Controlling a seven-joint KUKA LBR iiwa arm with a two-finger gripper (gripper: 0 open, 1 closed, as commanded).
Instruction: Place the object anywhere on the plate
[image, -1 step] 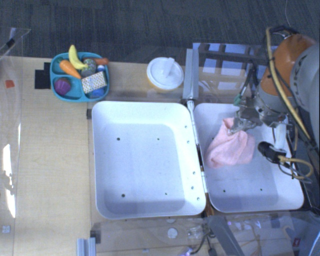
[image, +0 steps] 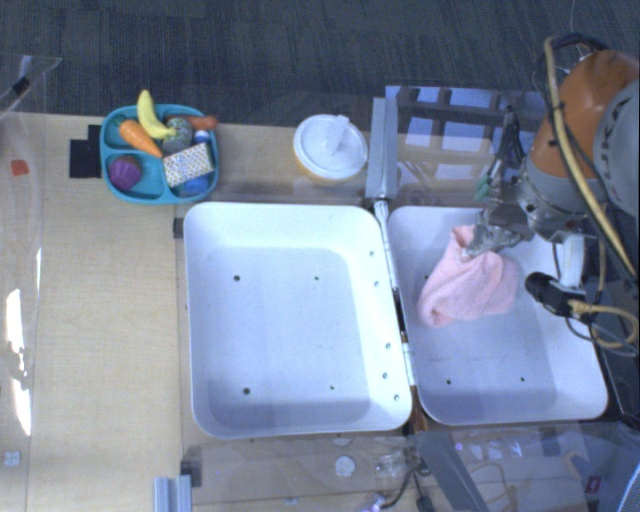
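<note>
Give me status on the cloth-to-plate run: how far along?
Early. Done: the arm's two-finger gripper has reached the crumpled pink cloth in the right white bin. In hand: its tip sits at the cloth's top edge, which looks bunched upward; a firm grasp can't be confirmed. Left: lift, carry and release on the blue compartment plate, which already holds toy food.

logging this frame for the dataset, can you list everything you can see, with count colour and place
cloth: 1, pink, crumpled in the right bin, its top corner at the gripper
right bin: 1, white, right half of bench
left bin: 1, white, left of the right bin
plate: 1, blue, divided, on the bench beyond the left bin's far-left corner
toy food: several pieces on the plate, including a yellow banana and an orange carrot
lidded container: 1, white lid over yellow, beyond the left bin
arm: 1, grey with orange band, reaching in from the right
gripper: 1, at the cloth's top, jaws unclear
</note>
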